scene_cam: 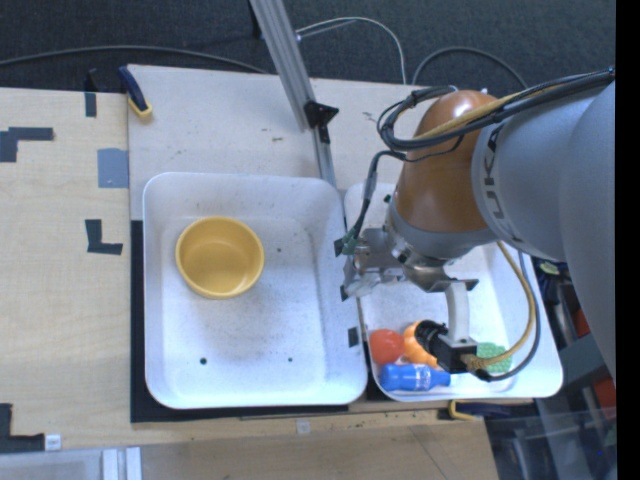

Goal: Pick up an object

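Note:
A yellow bowl (220,256) stands upright in the left bin (170,368), toward its back left. The right bin (540,378) holds a red piece (385,345), an orange piece (414,345), a blue piece (412,377) and a green piece (492,356), all bunched at its front edge. My gripper (362,266) hangs over the right bin's left side, close to the wall between the bins and just behind the red piece. The bulky wrist (445,193) hides most of it, and nothing can be seen in its grasp.
A slanted metal pole (290,58) rises from the bench behind the bins. Black cables (400,48) loop at the back right. A yellow and blue tool (135,93) lies at the bench's back left. Tape marks (105,233) dot the wooden surface on the left.

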`<state>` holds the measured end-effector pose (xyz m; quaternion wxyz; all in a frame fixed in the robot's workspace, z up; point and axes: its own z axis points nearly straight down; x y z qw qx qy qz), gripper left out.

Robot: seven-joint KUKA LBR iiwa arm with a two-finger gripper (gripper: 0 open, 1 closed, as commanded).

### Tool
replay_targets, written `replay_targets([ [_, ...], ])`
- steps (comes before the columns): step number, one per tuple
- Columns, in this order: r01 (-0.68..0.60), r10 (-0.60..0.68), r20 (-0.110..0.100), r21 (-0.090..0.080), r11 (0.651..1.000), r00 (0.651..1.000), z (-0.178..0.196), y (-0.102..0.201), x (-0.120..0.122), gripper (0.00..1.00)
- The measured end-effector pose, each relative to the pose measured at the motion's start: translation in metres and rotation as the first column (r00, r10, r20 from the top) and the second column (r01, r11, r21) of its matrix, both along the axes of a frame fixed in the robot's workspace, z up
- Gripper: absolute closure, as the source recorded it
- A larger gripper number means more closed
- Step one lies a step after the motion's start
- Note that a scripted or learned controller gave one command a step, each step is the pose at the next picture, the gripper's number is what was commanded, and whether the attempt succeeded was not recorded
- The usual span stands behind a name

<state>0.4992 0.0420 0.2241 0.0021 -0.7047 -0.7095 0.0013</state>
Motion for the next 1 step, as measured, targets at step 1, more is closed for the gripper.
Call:
replay_targets([
  [1,-0.001,0.001,0.000,0.001,1.000,1.000,0.0015,0.0541,-0.0103,1.00],
])
